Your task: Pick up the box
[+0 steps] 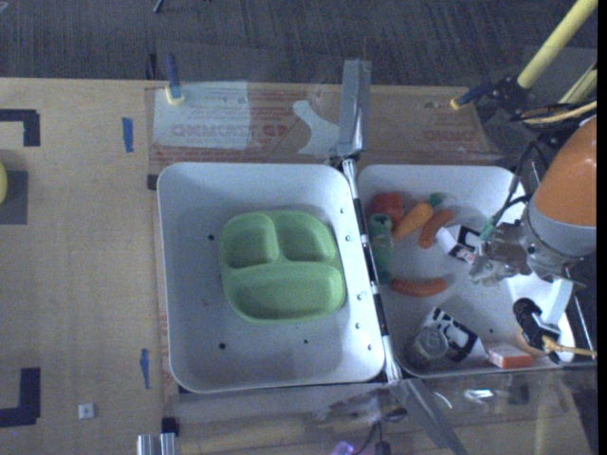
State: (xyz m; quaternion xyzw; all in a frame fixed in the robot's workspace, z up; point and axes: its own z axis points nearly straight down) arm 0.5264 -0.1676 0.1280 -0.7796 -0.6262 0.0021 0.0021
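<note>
A small white box (pixel 463 245) with black and red print lies in the right bin (pixel 474 180), near its middle. My gripper (pixel 491 259) hangs just to the right of this box, low over the bin floor, and its metal end touches or nearly touches the box's right side. A flat orange box (pixel 510 358) lies near the bin's front edge, below and to the right of the gripper. The grey arm with its orange band (pixel 569 192) comes in from the right and hides the bin's right wall.
Toy food lies in the right bin: a red piece (pixel 387 204), a carrot (pixel 413 220), a green piece (pixel 381 240), a red sausage (pixel 418 286). A black-and-white object (pixel 444 336) sits at the front. The left bin (pixel 190 282) bears a green divided plate (pixel 282 265).
</note>
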